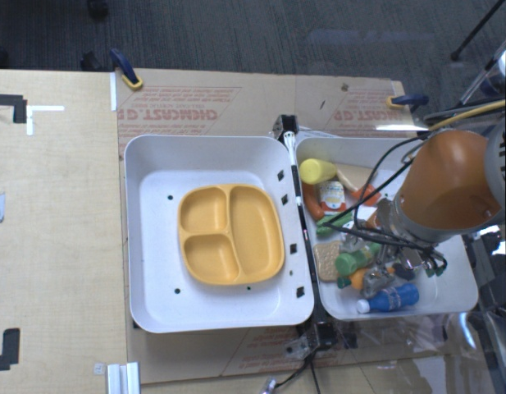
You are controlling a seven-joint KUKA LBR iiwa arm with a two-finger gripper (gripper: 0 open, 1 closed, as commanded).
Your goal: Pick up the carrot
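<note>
In the right-hand bin (458,298), the arm (449,179) hangs low over a jumble of toy food, its orange band bulking large above the wrist and hiding a good part of what lies beneath. The gripper (392,271) sits down among the clutter near the bin's front half, wrapped in black cables, and I cannot tell from here how its jaws stand (the wrist and wires cover them). The carrot (316,208) lies toward the bin's left wall, an orange piece just beside a small white bottle (331,194), with a yellow piece (316,170) beyond it toward the far corner. Nearer the gripper rest a green item (348,263), a tan speckled slab (326,258) and, along the front edge, a blue bottle (394,299) lying on its side. The carrot sits apart from the gripper, not between any fingers I can see. In the left bin (154,302) a yellow divided plate (231,234) lies flat in the middle.
</note>
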